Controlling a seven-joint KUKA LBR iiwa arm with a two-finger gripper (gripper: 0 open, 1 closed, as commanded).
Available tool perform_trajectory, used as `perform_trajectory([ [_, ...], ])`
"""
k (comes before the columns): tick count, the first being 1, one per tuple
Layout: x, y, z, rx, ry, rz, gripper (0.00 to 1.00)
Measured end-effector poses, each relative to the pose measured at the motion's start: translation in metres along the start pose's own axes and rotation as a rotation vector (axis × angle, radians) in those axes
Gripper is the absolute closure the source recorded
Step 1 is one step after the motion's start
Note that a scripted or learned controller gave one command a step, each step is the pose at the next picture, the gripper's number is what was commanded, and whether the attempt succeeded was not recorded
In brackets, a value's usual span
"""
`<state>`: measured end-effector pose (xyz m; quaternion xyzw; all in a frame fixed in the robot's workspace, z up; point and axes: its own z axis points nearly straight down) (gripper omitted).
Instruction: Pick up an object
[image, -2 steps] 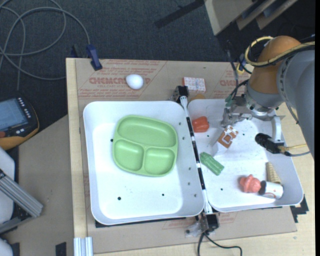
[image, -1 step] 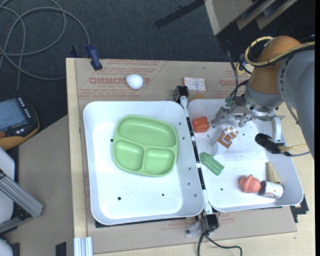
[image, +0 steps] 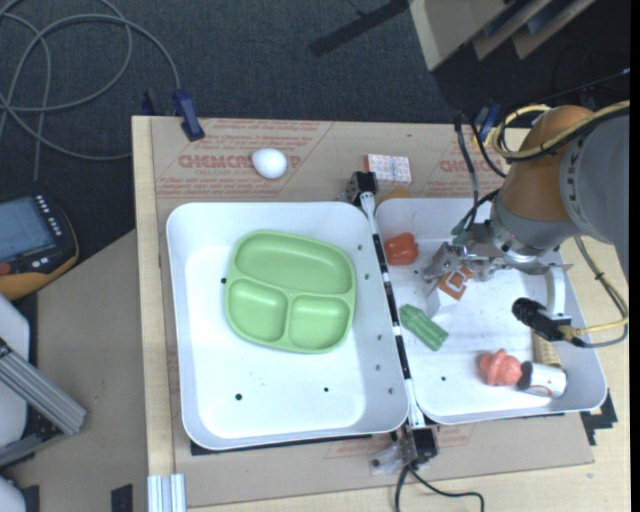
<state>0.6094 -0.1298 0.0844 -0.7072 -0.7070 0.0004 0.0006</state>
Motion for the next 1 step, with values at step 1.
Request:
perform_trajectory([
  [1,0.0,0.0024,-0.0126,-0.008,-0.001,0.001,1.0],
])
